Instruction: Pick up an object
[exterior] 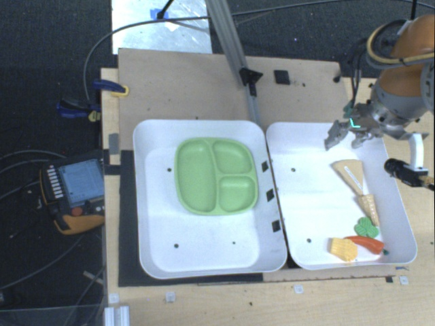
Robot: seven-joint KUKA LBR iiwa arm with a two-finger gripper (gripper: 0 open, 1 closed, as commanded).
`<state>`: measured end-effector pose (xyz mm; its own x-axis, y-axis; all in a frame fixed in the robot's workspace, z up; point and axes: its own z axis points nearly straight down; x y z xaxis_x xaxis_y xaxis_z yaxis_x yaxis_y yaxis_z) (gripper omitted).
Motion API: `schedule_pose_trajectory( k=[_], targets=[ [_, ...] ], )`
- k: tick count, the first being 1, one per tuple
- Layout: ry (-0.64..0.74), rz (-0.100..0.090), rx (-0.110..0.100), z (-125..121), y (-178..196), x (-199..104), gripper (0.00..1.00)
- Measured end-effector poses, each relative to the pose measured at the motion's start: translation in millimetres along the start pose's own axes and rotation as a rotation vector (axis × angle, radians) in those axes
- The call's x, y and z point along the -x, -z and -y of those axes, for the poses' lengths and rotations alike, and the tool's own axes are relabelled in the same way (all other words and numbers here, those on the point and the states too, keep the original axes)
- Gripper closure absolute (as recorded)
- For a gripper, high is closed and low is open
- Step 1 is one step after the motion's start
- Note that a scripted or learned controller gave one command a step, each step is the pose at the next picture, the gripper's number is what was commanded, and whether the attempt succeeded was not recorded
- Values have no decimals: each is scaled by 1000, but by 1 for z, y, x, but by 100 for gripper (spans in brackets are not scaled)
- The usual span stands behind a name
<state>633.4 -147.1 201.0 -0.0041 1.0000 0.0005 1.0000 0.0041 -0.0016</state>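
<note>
1 arm reaching from right; hand (pixel 346 135) spread, ungrasping, above right bin's (pixel 306 202) far edge.

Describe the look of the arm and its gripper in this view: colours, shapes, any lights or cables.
The arm is rounded, with grey segments and an orange band above the wrist. The gripper is a compact grey metal assembly with a small teal light glowing on it. Beside it, a white piece carries a black cylindrical part.
</note>
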Motion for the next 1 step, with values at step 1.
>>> schedule_pose_trajectory(
  k=[1],
  targets=[
    [1, 1, 4, -1, 2, 0, 0]
  ],
)
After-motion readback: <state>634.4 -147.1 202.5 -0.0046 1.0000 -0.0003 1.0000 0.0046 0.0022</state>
